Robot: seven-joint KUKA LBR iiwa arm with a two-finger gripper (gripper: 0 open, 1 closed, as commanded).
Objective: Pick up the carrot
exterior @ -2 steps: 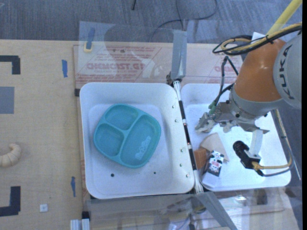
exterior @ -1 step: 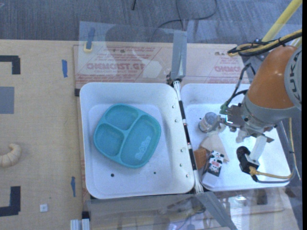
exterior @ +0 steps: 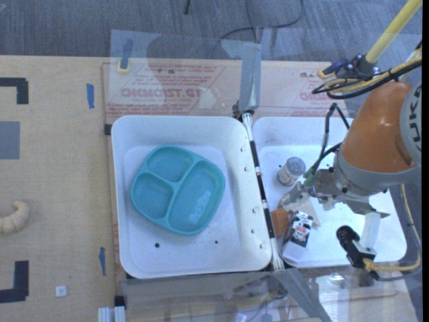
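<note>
At frame centre, bins: two, white; left bin (exterior: 127, 133), right bin (exterior: 281, 136).
Plate (exterior: 177, 190): one, teal, three compartments, in left bin.
Can (exterior: 291, 170): one, upper left of right bin.
Carrot (exterior: 278, 219): one, orange, against right bin's left wall; outline unclear.
Gripper (exterior: 298, 194): one, just up-right of Carrot; open or closed cannot be told.

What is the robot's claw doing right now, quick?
Gripper: low in the right bin, near the small can. Open or shut: cannot be told.
</note>
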